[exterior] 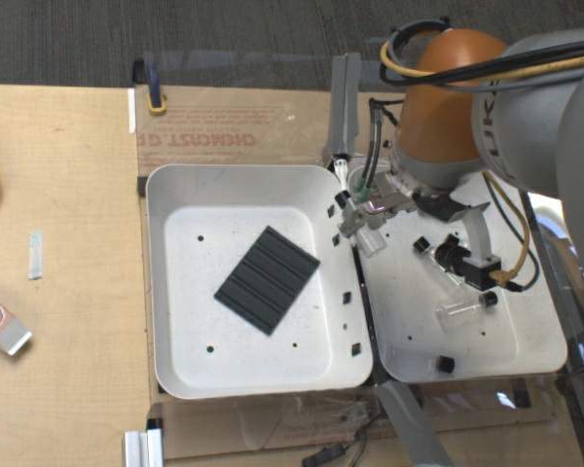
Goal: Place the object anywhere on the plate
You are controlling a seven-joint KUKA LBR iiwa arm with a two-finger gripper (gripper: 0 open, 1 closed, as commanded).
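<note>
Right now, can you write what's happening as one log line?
arm: over right bin | hand: near the wall between bins | dark ribbed plate: flat in left bin, nothing on it | task: not done

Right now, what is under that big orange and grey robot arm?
Under the arm lies the right white bin, with small black bits on its floor. The arm covers the bin's back part, so whatever lies there is hidden.
</note>
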